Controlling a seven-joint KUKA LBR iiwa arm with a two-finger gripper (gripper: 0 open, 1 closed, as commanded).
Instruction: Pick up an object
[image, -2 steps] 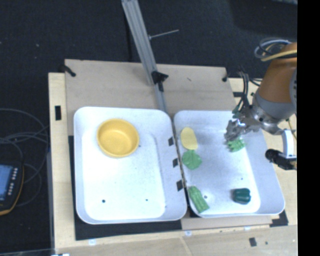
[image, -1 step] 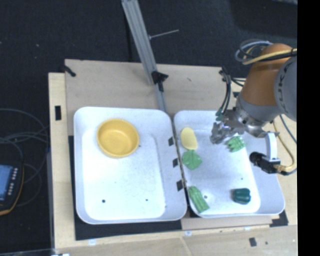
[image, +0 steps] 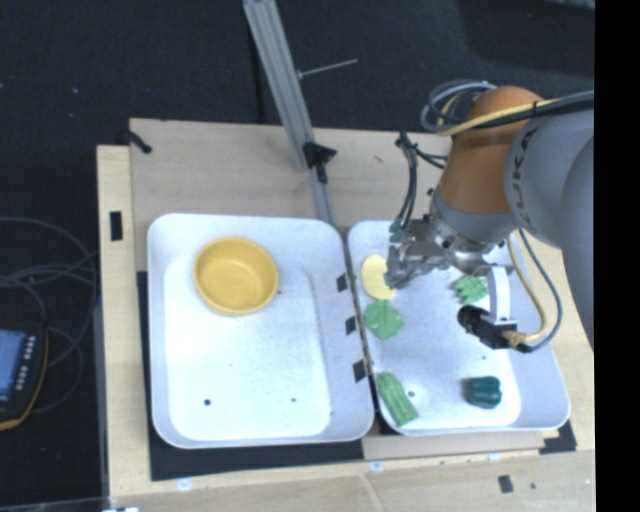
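Objects for picking lay in the right bin (image: 540, 395): a pale yellow piece (image: 374, 277) at about nine o'clock against the bin's left wall, a green disc (image: 383, 320) just below it, a green strip (image: 397, 398) at seven o'clock near the front corner, a dark green block (image: 483, 391) at five o'clock, and a small green scrap (image: 468, 290) at about three o'clock. The left bin (image: 180, 400) held a yellow bowl (image: 236, 275) at about ten o'clock.

The gripper (image: 400, 268) hung low over the right bin, just beside the yellow piece and perhaps touching its right edge (the slant of the view hid the contact). Whether its fingers were spread or closed could not be told, and nothing could be seen between them.

As a judgement, the task was at the reach-and-close stage: the arm was down at a likely target, the yellow piece, but no object had left the bin floor. Closing on it, lifting, and proving the hold all remained.
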